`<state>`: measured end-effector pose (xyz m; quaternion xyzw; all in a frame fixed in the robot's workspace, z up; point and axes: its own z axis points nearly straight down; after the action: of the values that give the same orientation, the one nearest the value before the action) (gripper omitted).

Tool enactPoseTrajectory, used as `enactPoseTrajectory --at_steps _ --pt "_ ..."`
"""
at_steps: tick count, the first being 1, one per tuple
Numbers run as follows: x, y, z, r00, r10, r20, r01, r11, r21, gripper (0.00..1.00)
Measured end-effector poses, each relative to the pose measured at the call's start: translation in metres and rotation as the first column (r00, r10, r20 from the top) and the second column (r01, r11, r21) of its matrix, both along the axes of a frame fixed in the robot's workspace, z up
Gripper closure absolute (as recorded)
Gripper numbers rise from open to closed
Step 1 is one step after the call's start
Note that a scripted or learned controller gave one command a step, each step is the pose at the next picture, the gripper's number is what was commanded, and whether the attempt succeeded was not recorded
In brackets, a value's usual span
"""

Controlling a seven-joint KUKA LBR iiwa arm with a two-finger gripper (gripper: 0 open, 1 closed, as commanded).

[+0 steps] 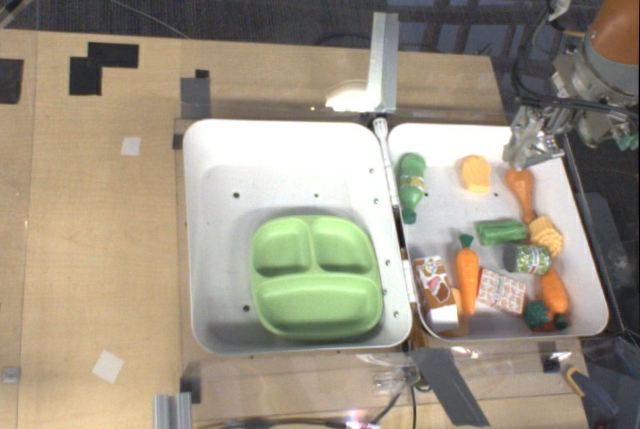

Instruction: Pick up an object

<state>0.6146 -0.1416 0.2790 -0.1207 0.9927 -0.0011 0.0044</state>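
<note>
Camera view: wooden bench (90,247), two bins (215,167).

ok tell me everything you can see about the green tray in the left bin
The green tray is a light green divided plate, plastic by its look, with rounded corners and three wells: two small ones at the far side, one wide one at the near side. It lies flat and upright on the floor of the left bin, toward the near right corner, close to the right wall. Nothing rests in it.
</note>
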Motion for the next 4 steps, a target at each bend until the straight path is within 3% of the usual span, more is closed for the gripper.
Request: enactPoseTrajectory --at_steps 3,4 --pt "0.008 0.003 0.041 0.999 0.004 0.035 -0.004 1.0 -0.002 1.0" --pt "0.056 -0.002 0.016 0.99 0.139 0.002 -0.139 0.99 0.0 1.0"
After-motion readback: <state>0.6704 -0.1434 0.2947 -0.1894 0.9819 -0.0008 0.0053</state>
